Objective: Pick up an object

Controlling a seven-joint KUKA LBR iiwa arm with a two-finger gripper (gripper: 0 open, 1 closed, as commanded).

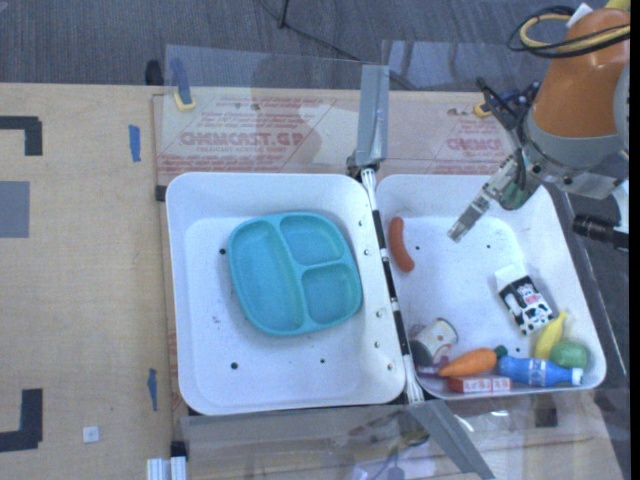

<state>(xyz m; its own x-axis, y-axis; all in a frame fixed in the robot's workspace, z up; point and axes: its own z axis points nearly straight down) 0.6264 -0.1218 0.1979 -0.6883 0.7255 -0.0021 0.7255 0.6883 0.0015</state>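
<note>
- Two bins sit side by side: the left bin [190,298] carries a teal plate [295,273], and the right bin [470,298] carries everything I might pick.
- My gripper [462,228] hangs over the upper middle of the right bin, reaching down and leftward from my wrist at the upper right. At this slant and size I cannot tell how it is set, and I see nothing in it.
- Nearest to me is the sausage [401,244], lying to the left of my tip and a little below it in the view, close by the wall that divides the bins.
- Its long axis runs nearly up and down the view, tilting slightly to the right at the lower end, so I judge a grasp should close across it from left and right.
- That wall is just beside it, so I expect little room on the sausage's left side.
- Other choices lie farther off, toward the bin's lower right: a milk carton [525,300], a banana [549,336], a green fruit [571,354], a blue bottle [538,371], a carrot [470,363] and a small mug [434,338].
- Those crowd together along the lower wall, several touching, so I judge the sausage, lying apart, the cleaner target.
</note>
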